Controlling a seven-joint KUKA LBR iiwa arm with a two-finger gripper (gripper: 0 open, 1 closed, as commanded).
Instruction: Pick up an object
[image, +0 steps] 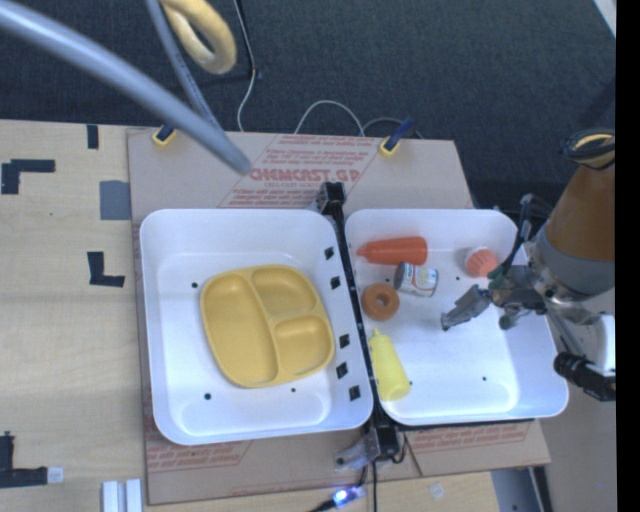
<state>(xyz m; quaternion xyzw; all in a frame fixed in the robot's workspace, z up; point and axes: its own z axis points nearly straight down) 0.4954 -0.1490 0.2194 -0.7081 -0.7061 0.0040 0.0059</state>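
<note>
The end effector (470, 310) hangs low over the right bin (500, 395), w/ the arm (585, 235) coming in from the right; its dark fingers point left toward the bin's middle, but how far apart they stand I can't tell from this slant, and nothing shows between them. Candidates all sit in the right bin: an orange carrot (393, 249) lying along the top edge, a small silvery can (420, 279) just below it, a brown donut (380, 300) beside the divider, a yellow bottle (388, 367) lower along the divider, and a small orange-red ball-like piece (481, 261) near the top right, closest to the wrist. The left bin (170, 400) holds a yellow compartment tray (267, 325), broad and flat, prob. a poor pick. My read: these look like toy food, so light and not fragile; hard smooth plastic likely, so slippery. The carrot is long and tapered, so best taken across its thick middle, not lengthwise. The donut is small and round, so pinch across the outer ring. The can may roll, so grip across its short width. The bottle lies tight to the divider, so finger room on that side looks scarce. The ball piece is near but could squirt out if pinched off-centre.
</note>
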